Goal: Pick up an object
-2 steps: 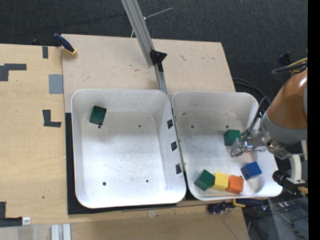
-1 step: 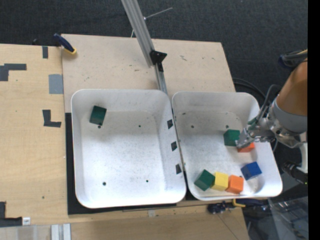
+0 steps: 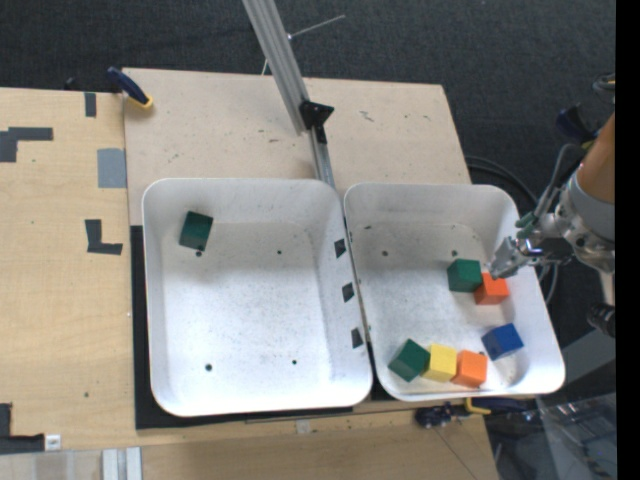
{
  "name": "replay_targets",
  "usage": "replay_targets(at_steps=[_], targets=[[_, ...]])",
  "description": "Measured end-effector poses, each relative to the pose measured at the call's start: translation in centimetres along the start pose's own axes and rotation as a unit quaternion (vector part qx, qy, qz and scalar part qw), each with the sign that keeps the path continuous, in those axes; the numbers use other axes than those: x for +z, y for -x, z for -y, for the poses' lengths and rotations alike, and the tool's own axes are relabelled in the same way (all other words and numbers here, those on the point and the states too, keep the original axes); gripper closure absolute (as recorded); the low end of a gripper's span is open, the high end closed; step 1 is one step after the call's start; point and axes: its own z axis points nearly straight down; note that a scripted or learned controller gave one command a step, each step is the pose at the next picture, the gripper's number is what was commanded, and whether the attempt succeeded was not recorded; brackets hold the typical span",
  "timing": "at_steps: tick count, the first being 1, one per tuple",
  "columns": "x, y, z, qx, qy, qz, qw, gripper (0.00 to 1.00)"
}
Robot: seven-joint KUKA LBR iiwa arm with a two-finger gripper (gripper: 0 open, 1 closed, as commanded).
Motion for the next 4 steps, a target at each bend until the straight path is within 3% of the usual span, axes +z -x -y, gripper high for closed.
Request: replay_targets(at_steps=[4], targets=[[1.7,-22.9,-2.5,-0.003,-0.003,-0.001,1.0000,1.00]])
